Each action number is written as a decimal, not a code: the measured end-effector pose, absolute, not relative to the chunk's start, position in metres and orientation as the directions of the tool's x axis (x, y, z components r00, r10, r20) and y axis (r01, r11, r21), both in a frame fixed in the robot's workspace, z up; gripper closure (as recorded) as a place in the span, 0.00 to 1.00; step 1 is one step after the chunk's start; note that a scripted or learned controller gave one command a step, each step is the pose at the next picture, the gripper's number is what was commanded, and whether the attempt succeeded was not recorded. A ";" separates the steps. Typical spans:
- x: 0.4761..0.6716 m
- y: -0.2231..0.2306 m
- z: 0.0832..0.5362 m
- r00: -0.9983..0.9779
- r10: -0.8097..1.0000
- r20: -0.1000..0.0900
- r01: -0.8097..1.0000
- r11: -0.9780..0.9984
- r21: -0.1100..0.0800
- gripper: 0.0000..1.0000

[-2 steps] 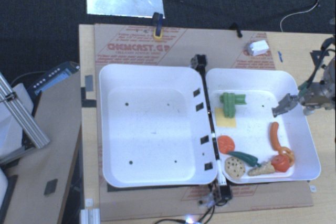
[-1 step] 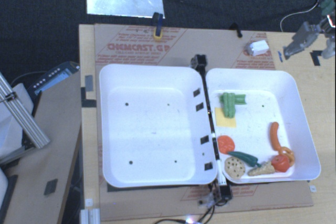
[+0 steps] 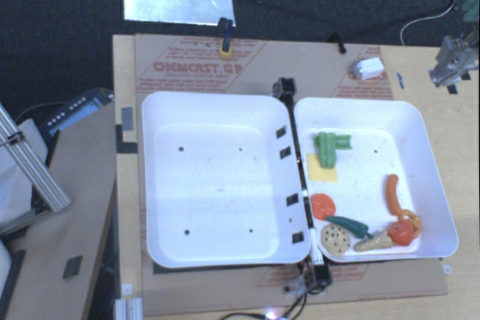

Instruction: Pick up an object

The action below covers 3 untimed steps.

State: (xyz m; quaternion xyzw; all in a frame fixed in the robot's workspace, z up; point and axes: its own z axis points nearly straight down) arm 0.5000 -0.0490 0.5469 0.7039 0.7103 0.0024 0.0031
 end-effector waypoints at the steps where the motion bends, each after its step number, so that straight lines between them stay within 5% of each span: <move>1: 0.487 -0.005 0.420 -0.008 1.000 0.001 1.000 0.008 -0.009 1.00; 2: 0.487 0.046 0.330 -0.009 1.000 0.001 1.000 0.009 -0.007 1.00; 3: 0.487 0.044 0.465 -0.006 1.000 0.002 1.000 0.006 0.018 1.00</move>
